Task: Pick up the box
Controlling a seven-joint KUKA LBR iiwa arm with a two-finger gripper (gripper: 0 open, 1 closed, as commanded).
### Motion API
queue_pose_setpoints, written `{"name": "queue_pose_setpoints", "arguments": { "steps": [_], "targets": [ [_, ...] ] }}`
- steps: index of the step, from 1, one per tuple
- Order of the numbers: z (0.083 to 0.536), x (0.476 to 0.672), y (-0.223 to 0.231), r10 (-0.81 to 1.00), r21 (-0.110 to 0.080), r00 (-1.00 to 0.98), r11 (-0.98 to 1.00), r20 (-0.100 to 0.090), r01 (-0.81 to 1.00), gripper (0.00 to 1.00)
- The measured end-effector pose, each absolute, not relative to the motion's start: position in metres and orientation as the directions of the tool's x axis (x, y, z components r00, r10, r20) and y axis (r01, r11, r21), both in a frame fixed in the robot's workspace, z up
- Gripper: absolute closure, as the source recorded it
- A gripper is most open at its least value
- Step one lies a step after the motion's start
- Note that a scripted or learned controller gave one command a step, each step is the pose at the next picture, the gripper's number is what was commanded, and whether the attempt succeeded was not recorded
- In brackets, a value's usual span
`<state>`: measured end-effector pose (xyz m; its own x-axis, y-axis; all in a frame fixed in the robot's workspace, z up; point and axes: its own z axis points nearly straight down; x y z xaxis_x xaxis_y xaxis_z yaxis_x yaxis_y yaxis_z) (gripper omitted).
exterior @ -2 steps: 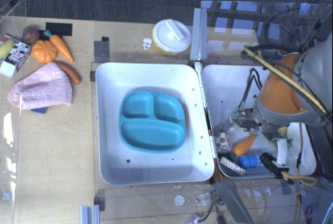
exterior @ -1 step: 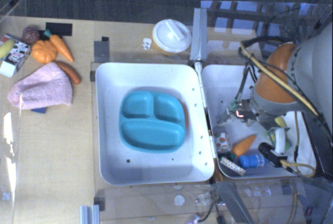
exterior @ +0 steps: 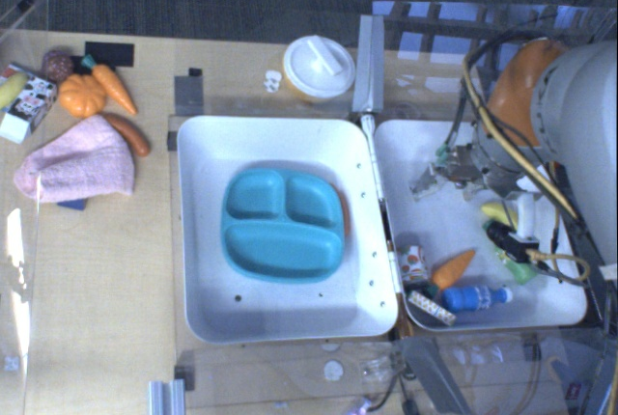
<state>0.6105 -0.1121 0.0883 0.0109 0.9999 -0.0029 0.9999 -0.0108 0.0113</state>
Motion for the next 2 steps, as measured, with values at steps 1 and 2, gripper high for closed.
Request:
{"name": "queue_pose_setpoints", "arguments": {
  "steps": [1, 2],
  "targets": [
    [0.086, 0.669, -0.142, 0.999, 0.005, -0.055, 0.055, -0.002, 0.998, 0.0],
    [0.086, 0.653, -0.203, 0.999, 0.004, 0.035, -0.035, 0.0, 0.999, 0.0]
  ]
}}
